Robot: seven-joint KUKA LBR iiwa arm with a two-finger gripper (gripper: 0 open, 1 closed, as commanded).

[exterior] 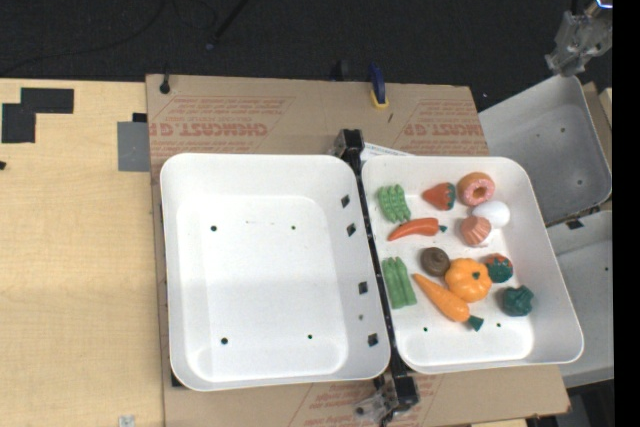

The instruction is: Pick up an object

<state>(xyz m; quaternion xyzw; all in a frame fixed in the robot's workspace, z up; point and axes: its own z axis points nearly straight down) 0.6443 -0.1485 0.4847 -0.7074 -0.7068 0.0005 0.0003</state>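
Several toy foods lie in the right bin: a pink donut, a white egg, a pink shell-like piece, a red strawberry, a red chili, two green pods, a brown piece, an orange pumpkin, a carrot, a red piece and a dark green piece. The gripper hangs high at the top right, far from the bins and well above the bench.
The left bin sits beside the right one, joined by a black divider with clips. Both rest on a cardboard sheet. A grey metal plate lies to the right of the bins, below the gripper.
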